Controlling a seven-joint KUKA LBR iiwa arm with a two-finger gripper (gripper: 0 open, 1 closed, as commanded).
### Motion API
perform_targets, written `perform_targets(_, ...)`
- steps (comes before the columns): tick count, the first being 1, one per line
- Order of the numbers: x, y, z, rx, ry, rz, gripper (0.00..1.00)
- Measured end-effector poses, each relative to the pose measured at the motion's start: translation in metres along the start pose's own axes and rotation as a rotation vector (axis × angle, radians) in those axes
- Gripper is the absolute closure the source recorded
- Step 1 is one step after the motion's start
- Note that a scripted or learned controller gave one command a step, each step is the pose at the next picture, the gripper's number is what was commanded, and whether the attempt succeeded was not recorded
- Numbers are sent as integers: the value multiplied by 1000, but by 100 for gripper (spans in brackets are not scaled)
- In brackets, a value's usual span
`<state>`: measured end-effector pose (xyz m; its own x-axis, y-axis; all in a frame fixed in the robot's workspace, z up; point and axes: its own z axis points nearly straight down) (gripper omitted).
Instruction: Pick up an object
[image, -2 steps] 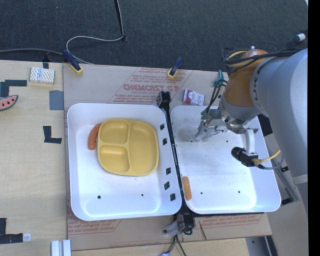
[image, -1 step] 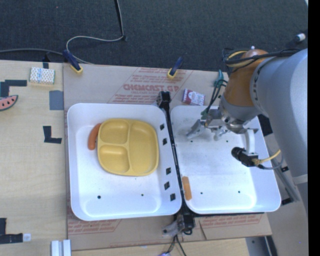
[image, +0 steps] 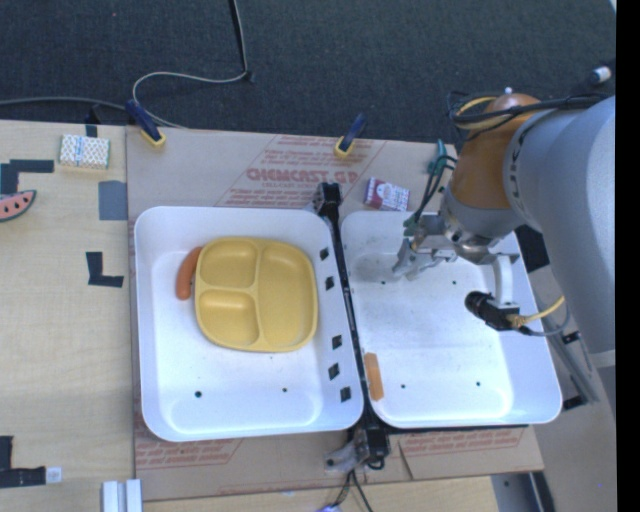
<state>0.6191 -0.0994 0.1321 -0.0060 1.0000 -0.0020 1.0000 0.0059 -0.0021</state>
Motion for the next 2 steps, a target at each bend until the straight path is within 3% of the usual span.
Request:
perform_targets(1,0,0,0,0,-1,0,0)
perform_targets(2,-11,42,47,-4,1,3,0)
